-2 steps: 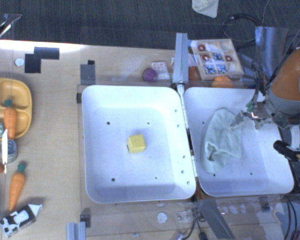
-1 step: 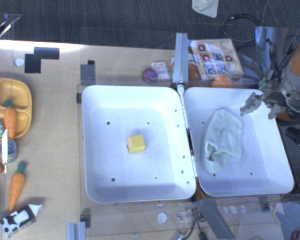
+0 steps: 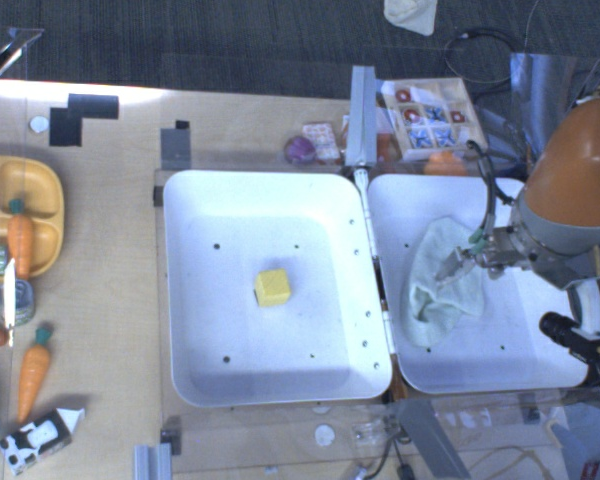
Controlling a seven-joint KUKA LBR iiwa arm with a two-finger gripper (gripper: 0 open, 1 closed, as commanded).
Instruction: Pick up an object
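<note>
Two white bins sit side by side on the bench. Inside the right bin [image 3: 540, 368], near its left wall, a pale cloth [image 3: 442, 288] lies bunched, the gripper [image 3: 458, 265] pinching its upper folds between narrowed fingers.

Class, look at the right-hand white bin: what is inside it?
A crumpled pale green cloth lies in the right bin, with the gripper over it. Whatever is beneath the cloth is covered.
</note>
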